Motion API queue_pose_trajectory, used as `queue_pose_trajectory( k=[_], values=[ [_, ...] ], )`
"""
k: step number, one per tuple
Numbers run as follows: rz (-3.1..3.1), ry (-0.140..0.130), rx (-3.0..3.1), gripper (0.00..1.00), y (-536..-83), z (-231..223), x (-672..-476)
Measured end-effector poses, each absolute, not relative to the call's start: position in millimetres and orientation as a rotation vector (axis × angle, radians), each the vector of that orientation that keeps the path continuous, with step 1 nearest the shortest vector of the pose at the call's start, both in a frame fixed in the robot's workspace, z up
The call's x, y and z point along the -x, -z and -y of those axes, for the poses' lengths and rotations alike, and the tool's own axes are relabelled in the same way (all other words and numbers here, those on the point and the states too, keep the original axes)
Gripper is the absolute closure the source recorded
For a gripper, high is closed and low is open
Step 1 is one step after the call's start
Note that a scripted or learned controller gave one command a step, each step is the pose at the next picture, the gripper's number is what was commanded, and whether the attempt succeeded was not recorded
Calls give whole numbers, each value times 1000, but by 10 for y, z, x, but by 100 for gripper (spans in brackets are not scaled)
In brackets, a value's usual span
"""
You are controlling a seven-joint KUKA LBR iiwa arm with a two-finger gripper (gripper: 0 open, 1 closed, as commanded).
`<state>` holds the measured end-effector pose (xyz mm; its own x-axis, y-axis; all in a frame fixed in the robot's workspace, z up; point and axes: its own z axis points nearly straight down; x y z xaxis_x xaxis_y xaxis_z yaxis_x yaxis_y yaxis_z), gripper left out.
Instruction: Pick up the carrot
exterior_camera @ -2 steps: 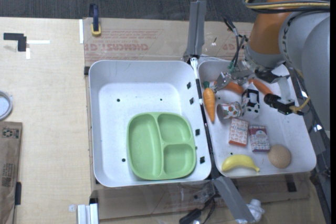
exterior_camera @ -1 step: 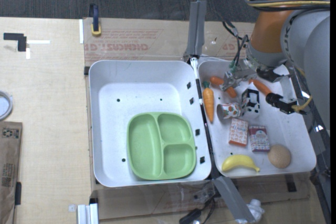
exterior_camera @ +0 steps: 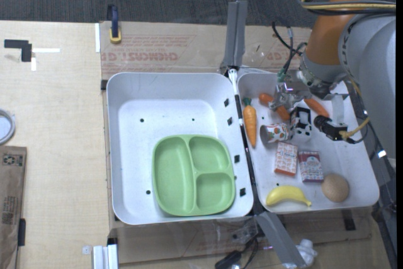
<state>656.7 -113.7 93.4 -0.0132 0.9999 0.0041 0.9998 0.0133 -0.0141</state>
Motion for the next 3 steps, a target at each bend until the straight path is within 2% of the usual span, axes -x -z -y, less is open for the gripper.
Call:
queue_pose_trajectory(
  k=[1, 2, 3],
  values=[
    [2113, -7, 2313, 100, -934, 1366, -6488],
    [2066, -1, 2366, 100, -1972, 227, -6245],
    [2113, -3, 2326, 100, -2943, 978, -6113]
  ],
)
